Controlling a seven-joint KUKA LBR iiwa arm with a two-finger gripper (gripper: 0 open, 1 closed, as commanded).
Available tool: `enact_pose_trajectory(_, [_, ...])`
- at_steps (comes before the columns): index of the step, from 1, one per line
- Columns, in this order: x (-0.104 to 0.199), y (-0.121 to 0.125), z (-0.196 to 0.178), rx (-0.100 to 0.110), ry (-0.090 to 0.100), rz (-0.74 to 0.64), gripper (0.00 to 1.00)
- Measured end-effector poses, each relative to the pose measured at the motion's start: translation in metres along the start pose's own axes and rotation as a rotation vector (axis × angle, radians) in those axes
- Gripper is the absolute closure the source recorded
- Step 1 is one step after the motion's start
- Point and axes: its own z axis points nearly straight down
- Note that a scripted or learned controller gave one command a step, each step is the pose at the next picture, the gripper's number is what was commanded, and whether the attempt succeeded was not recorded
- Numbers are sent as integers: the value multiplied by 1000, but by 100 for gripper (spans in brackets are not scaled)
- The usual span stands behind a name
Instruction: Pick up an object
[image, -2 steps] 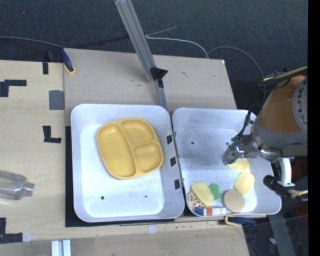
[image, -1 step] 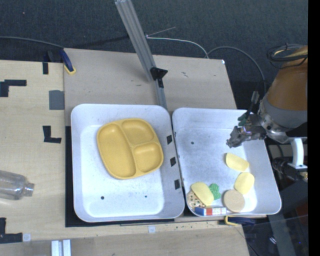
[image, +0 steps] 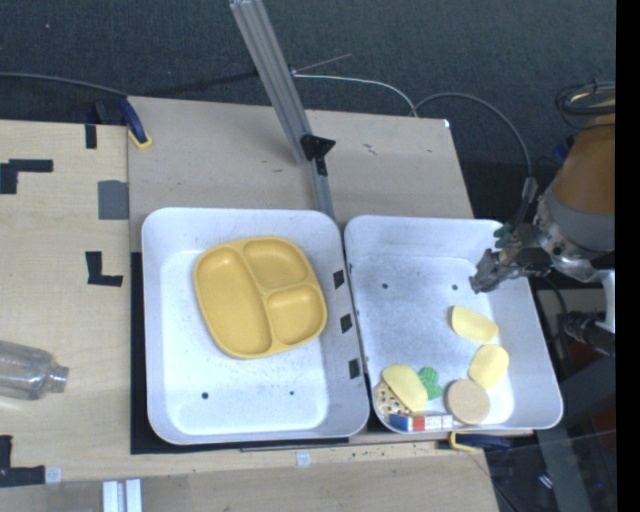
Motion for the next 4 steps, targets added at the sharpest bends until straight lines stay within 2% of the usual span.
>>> enact_pose_trajectory(1, [-31, 2, -3, 0, -1, 1, 100])
enact_pose_trajectory(2, [-59, 21, 13, 2, -2, 2, 100])
enact_pose_trajectory(3, [-61, 20, -11, -1, 0, -1, 100])
enact_pose_trajectory(4, [-62, 8, 6, 3, -1, 1, 100])
